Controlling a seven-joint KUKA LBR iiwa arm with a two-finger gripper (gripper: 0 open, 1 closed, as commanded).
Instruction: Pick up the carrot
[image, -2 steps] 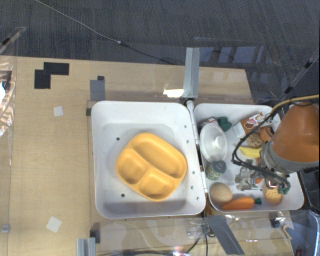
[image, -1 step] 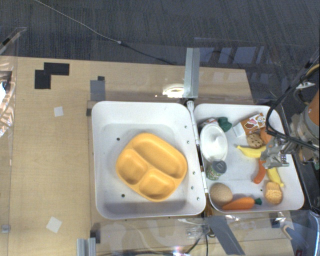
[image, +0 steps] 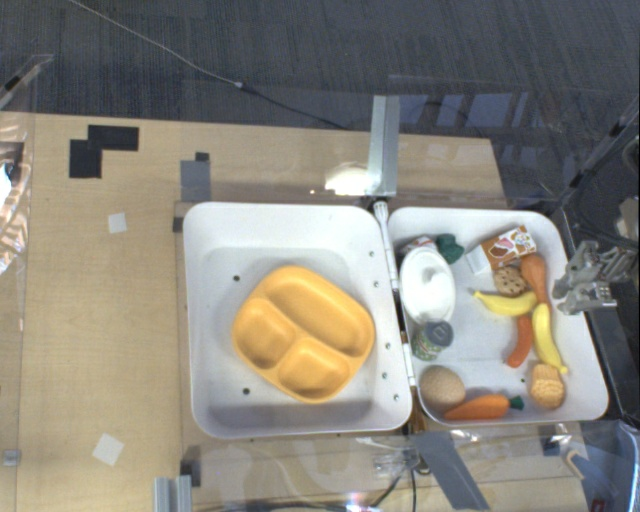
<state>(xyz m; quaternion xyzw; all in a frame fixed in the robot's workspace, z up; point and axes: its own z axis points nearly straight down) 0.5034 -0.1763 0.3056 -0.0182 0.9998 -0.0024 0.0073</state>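
Note:
The carrot (image: 480, 407), orange with a small green stub at its right end, lies flat near the front wall of the right bin (image: 590, 400). It rests just below a tan egg-shaped piece (image: 441, 385). My gripper (image: 585, 281) hovers over the right rim of that bin, well to the right of the carrot and farther back. Nothing shows in the gripper.
Around the carrot lie two bananas (image: 545, 338), a red-orange pepper (image: 520, 343), an orange tapered vegetable (image: 534, 272), a cookie (image: 510, 281), a snack pack (image: 507, 245), a white jar (image: 427, 283), a green can (image: 432, 339) and a bread piece (image: 546, 385). The left bin (image: 210, 400) holds a yellow divided plate (image: 303, 331).

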